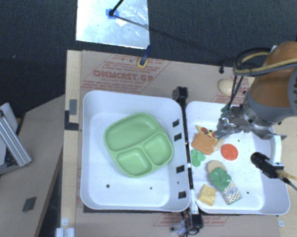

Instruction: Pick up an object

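Observation:
My gripper [223, 130] hangs low over the upper middle of the right bin [272, 200], just right of an orange toast-like piece [204, 143] and a small red and yellow item [203, 130]. A red round slice [230, 152] lies just below the gripper. Further down lie a green leafy piece [197, 158], a tan round piece [215, 166], a green broccoli-like piece [220, 178], a patterned block [231, 193] and a yellow wedge [207, 194].
A light green divided plate [138, 144] sits in the left bin [90, 187]. A black clip strip [184, 143] runs between the two bins. A pale round object [225, 86] rests on the cardboard behind the right bin.

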Available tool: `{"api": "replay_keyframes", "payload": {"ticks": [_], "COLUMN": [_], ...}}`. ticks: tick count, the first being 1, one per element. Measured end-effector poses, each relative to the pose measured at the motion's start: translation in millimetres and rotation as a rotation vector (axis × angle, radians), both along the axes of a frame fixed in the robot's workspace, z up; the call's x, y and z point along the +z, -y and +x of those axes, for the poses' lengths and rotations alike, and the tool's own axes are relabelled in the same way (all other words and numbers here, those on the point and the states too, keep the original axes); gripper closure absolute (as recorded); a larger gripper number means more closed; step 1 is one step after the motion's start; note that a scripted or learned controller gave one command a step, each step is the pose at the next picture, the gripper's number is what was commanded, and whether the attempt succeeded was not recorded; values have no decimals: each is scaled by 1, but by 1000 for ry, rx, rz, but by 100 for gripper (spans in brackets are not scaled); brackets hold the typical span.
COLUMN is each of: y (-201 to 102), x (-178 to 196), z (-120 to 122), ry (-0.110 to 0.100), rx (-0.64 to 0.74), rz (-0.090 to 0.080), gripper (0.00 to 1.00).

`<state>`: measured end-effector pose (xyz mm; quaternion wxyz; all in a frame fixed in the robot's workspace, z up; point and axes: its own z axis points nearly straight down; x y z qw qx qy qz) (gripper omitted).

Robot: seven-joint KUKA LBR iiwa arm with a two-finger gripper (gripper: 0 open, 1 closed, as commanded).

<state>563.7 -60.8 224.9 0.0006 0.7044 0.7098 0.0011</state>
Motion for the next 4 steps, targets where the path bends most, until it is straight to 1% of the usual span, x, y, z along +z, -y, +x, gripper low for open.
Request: {"api": "replay_keyframes", "payload": {"ticks": [1, 2, 3, 4], "y": [-63, -66, -67, -72], "x": [2, 9, -11, -9], "z": [-10, -19, -19, -21], "ry": [-2, -2, -3, -2], "rx": [3, -1, -6, -2], "rz": [2, 0, -1, 0], "gripper": [100, 100, 100, 100]}}
